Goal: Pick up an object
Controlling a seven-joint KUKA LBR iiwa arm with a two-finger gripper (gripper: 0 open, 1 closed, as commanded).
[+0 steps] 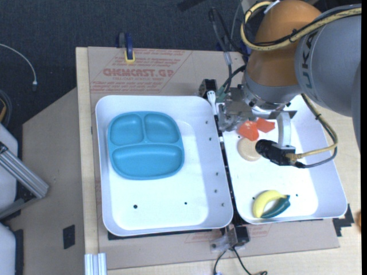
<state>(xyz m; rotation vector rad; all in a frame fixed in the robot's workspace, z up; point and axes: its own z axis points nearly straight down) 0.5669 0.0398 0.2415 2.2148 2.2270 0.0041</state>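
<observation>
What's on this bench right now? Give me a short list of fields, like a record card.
left bin: holds a blue divided plate
right bin: holds an orange-red piece, a pale round disc, and a yellow banana toy near the front
arm: reaches over the back of the right bin
hand: low above the orange-red piece; grip not visible

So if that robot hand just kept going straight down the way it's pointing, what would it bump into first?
Most likely the orange-red object lying in the right bin, with a pale round disc just beside it. The hand hangs right above them, though the wrist hides much of it, so height is hard to judge.
</observation>
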